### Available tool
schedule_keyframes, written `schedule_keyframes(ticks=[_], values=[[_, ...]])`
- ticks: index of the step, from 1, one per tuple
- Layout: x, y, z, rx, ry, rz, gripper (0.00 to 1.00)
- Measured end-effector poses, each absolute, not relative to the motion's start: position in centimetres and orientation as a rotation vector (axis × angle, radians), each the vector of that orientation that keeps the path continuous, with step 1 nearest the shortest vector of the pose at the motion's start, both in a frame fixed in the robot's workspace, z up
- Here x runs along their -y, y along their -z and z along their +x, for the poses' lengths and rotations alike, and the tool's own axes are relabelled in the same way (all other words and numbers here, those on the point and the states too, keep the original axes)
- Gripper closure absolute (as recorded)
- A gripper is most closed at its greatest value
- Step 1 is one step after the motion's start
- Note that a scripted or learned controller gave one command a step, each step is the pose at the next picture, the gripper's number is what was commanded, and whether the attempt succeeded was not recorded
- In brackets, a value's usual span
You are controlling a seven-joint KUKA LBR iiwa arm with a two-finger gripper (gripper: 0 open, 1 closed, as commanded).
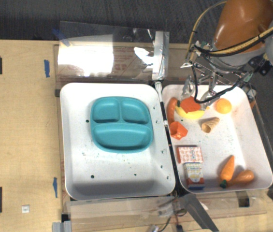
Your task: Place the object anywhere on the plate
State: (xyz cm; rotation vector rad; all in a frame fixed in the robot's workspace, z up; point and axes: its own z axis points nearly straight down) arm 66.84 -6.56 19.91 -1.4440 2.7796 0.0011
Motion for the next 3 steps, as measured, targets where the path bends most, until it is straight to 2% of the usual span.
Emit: schedule_keyframes(ticks=[1,2,3], values=[[9.7,-21.0,58.6,-2.734,0.005,-1.535,1.0],[8.7,-22.1,50.5,-2.808,0.003,-1.396,1.0],[12.2,-22.5,58.3,-2.706,0.004,-1.58,1.0]])
